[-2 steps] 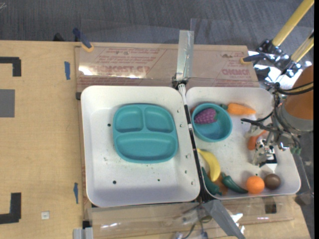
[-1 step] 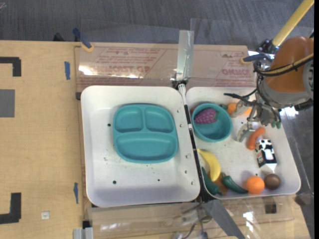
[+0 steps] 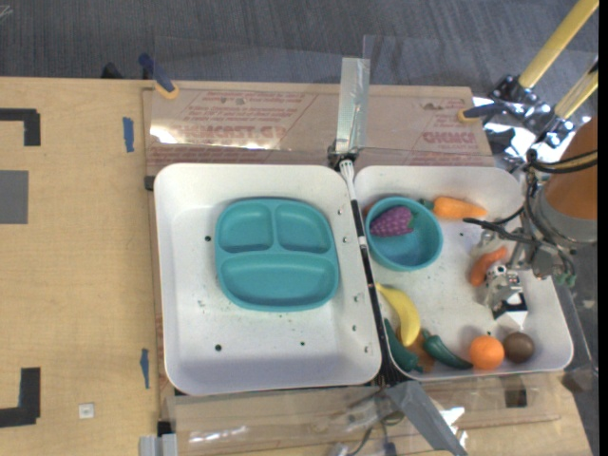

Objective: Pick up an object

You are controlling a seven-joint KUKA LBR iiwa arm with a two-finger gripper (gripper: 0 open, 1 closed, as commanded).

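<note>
The right bin (image 3: 551, 350) holds several toy foods. A teal bowl (image 3: 418, 247) with purple grapes (image 3: 391, 221) stands at its left. A carrot (image 3: 459, 208) lies along the far wall. Toward the front are a banana (image 3: 403, 313), a green vegetable (image 3: 445, 351), an orange fruit (image 3: 486, 351) and a brown round fruit (image 3: 519, 347). My gripper (image 3: 502, 288) is low over the right part of this bin, right beside a small orange piece (image 3: 483, 266). The arm's orange band (image 3: 578, 196) is above it at the right edge.
The left bin (image 3: 180, 331) holds a teal divided plate (image 3: 276, 253). A raised rim (image 3: 355, 255) separates the two bins. Cardboard and a clear panel (image 3: 285, 126) stand behind them. Cables (image 3: 499, 221) hang near the wrist.
</note>
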